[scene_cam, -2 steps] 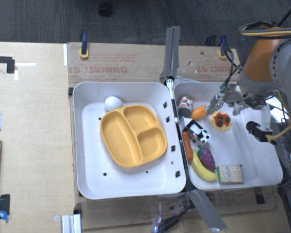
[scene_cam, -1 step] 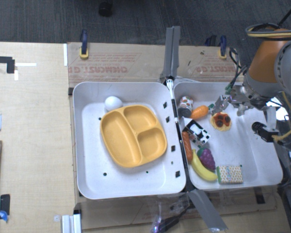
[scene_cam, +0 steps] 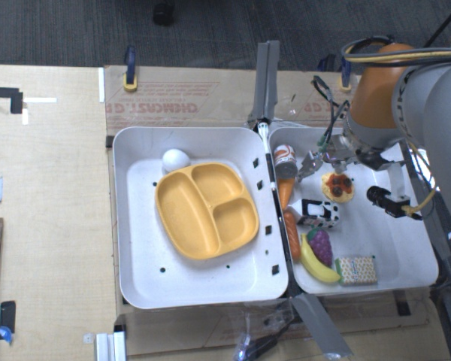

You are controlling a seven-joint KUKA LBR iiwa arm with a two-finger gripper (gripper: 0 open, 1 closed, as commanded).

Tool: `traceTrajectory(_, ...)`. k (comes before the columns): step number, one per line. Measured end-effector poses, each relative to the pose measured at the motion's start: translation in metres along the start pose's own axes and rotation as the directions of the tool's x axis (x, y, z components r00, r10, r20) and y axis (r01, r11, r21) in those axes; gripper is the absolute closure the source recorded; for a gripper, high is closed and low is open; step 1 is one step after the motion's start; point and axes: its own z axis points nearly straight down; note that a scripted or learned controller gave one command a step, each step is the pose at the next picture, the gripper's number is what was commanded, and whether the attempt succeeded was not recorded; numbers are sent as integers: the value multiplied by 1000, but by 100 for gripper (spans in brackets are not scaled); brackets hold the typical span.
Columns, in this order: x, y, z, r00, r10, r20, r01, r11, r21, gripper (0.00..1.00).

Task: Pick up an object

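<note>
The right bin [scene_cam: 406,273] holds several small items. A fruit tart [scene_cam: 338,186] lies near its middle, with a black-and-white cow toy [scene_cam: 320,212] just in front of it. Purple grapes [scene_cam: 321,245] and a banana [scene_cam: 316,262] lie nearer the front, beside a speckled sponge block [scene_cam: 358,270]. Along the left wall lie a small bottle [scene_cam: 284,159], a carrot [scene_cam: 285,192] and a red sausage [scene_cam: 292,234]. My gripper [scene_cam: 321,159] hangs low in the back of this bin, just up and left of the tart and right of the bottle.
The left bin [scene_cam: 135,269] holds a yellow divided plate [scene_cam: 207,209] and a white ball [scene_cam: 175,159] at its back left. The grey arm with its orange band [scene_cam: 376,89] covers the right bin's back right corner. Black cable parts [scene_cam: 391,200] hang over the bin's right side.
</note>
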Motion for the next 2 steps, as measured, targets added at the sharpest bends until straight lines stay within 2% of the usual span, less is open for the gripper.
traceTrajectory(1, -16, -70, 0, 996, 95, 0, -95, 996, 1, 0)
traceTrajectory(2, -42, -125, 0, 994, 110, 0, -110, 994, 1, 0)
